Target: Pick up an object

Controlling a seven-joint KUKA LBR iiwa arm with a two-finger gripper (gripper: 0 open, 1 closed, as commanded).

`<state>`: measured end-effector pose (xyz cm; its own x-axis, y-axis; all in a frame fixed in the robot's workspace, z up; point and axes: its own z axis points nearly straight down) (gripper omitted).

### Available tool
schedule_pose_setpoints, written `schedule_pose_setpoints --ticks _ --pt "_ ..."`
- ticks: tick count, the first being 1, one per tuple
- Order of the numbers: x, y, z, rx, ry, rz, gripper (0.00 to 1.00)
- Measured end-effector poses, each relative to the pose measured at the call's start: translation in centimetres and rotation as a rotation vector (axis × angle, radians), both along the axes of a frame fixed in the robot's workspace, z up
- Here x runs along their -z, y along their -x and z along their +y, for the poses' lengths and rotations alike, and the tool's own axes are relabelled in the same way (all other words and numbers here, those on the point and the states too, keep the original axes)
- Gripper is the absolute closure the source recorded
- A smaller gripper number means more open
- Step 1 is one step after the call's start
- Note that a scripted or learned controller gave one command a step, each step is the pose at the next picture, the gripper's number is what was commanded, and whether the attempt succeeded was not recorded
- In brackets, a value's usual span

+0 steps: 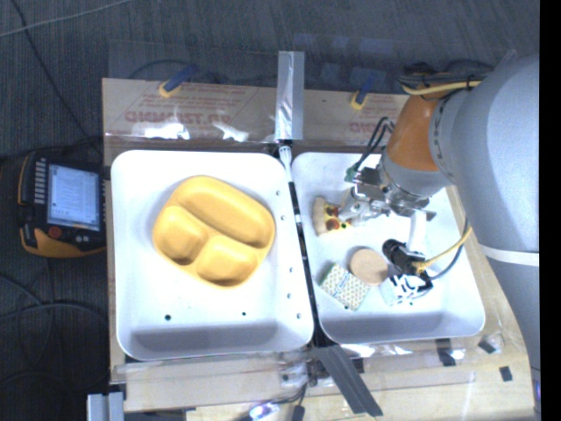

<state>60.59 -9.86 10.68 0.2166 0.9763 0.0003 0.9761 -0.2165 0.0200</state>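
Observation:
In the right bin [465,318], my gripper [358,205] hangs low over the back half, reaching in from the right under the orange wrist band. Just to its left lies a small yellow and red toy [328,215], very close to the gripper tip; I cannot make out whether they touch. Nearer the front lie a tan round disc [366,267], a green and white patterned square [344,287] and a small white speckled piece [405,293].
The left bin [131,323] holds one big lumpy yellow object [213,229] in its middle. A raised divider [296,235] runs between the bins. The grey arm covers the right bin's far right corner. An orange handheld pendant [61,202] lies off the bench at left.

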Motion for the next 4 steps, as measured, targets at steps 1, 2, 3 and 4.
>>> schedule_pose_setpoints --ticks 1,2,3,4 --pt "-10.7 2.7 6.0 -0.180 -0.001 0.022 1.00" --pt "-10.7 2.7 6.0 -0.180 0.000 0.023 0.00" --pt "0.2 -1.1 -0.6 -0.227 0.002 0.021 0.00" --pt "1.1 -1.2 -1.0 -0.214 0.001 0.005 0.00"
